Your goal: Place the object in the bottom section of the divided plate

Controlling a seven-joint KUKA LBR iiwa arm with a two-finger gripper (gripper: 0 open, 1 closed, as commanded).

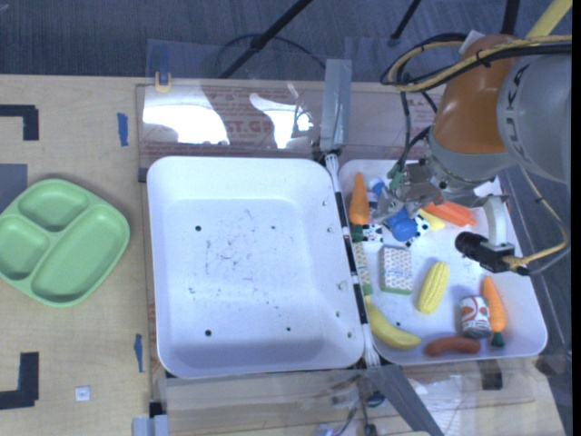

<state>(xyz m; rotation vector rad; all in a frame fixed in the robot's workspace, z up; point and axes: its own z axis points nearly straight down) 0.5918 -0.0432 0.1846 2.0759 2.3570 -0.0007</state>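
Camera view, itemised as we are reading it:

Green divided plate (62,241) is lying on the wooden bench (73,116) at 9 o'clock, well apart from both bins, all three sections bare. Left white bin (172,189) is sitting at centre. Right white bin (531,321) is sitting at 3 o'clock and is bearing the objects: one carrot (359,200) along its left wall, a yellow corn cob (432,285) mid-bin, a banana (392,328) at its 7 o'clock corner, a small can (472,315) with a second carrot (495,308) just beside it, a brown sausage (451,345) along the near edge, a checked packet (397,268) left of the corn, a blue piece (400,226) and an orange piece (449,214) near the top.

Grey arm (508,98) is reaching in from 2 o'clock, its gripper (406,192) hanging over the clutter at the top of the right bin; we cannot tell how it is set or whether it is gripping anything
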